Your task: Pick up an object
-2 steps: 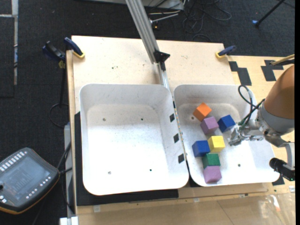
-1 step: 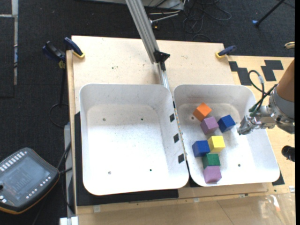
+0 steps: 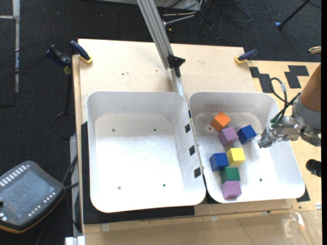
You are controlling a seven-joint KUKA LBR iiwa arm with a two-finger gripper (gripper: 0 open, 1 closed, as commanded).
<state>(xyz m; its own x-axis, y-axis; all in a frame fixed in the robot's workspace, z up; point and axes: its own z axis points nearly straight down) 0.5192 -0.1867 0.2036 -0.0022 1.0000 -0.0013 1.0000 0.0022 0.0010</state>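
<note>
The bench [image 3: 133,65] is the biggest thing here, a pale speckled board filling the middle of the frame, with dark floor and loose cables around it and a slanted metal pole [image 3: 156,27] running down from the top centre. Blue-and-yellow clamps [image 3: 80,51] grip its upper corners. At the lower left sits a grey pendant with a screen [image 3: 25,194].

Two shallow white bins lie side by side on the bench. The left bin [image 3: 102,137] takes the centre-left of the frame; the right bin [image 3: 286,172] takes the centre-right.

My arm [image 3: 309,106] comes in from the right edge, and my jaws [image 3: 265,139] hang over the right bin, just beside the upper blue cube [image 3: 247,133]. I cannot tell whether my jaws are spread or pressed together, and nothing shows between them.

The cubes cluster in the right bin, left of my jaws. An orange cube [image 3: 221,121] is highest in the frame, a purple cube [image 3: 228,136] below it, then a yellow cube [image 3: 236,155] touching a second blue cube [image 3: 218,161]. A green cube [image 3: 230,174] and another purple cube [image 3: 231,189] lie nearest the bottom. Being cubes, none shows a long axis; most sit slightly turned against the bin's walls.
</note>
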